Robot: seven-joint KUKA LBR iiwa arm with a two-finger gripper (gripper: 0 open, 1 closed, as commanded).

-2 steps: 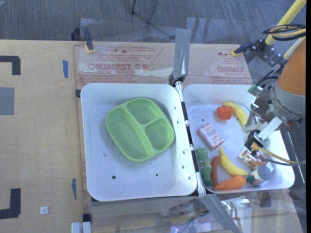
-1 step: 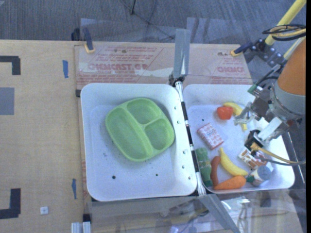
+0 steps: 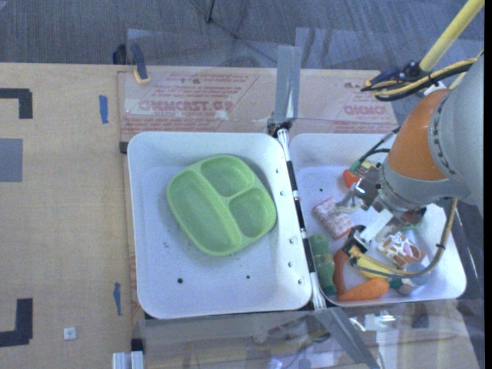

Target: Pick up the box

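Camera view: approach step; two-finger gripper (image 3: 361, 233), claw state indeterminable, is poised above small pink-patterned cardboard box (image 3: 332, 216) at 9 o'clock; descent required.

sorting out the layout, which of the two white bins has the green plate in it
The left bin. The green divided plate lies in it, while the right bin, where the arm reaches in, holds a clutter of small items.

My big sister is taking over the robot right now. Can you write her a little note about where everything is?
Gripper: low in the right bin, among the toy food; fingers hard to read.
Box: small, pinkish, lying in the right bin just left of the gripper, not lifted.
Left bin: holds the green divided plate.
Done: nothing yet.
Left: grasp the box and lift it.
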